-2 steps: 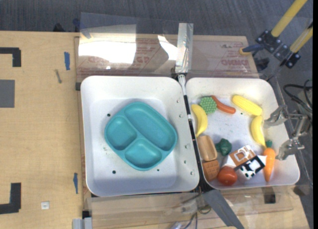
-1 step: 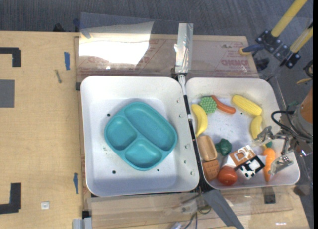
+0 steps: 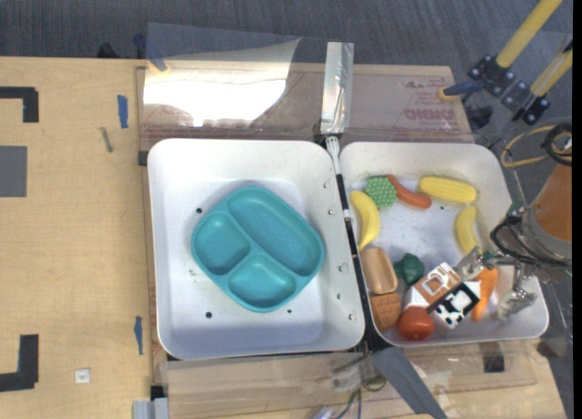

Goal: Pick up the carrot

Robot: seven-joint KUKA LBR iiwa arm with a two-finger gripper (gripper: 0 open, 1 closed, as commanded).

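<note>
Orange carrot (image 3: 486, 290) sits at the near-right corner of the right bin (image 3: 427, 152), lying roughly near-to-far, with the tool (image 3: 503, 292) right over it. You have metal parts either side of the carrot, but whether they're apart or closed on it you cannot tell from this angle, so don't count it as held. The arm (image 3: 555, 213) comes in from the right edge, orange band visible.

Crowded corner, so mind the neighbours. A white block with black-and-white markings (image 3: 450, 299) is just left of the carrot, touching or nearly so. A red tomato (image 3: 416, 322) and a bread loaf (image 3: 382, 285) sit further left. A yellow banana (image 3: 466, 226) lies just beyond the carrot's far end.

To do this well, you want the closing line across the carrot's narrow width, mid-length, not at the tip. Keep clear of the white block so it doesn't wedge in, and watch the bin wall on the right. Go low enough before closing, then lift straight up and confirm the carrot comes with you.

Left bin (image 3: 182, 317) holds a teal divided plate (image 3: 258, 246), not relevant here.
</note>
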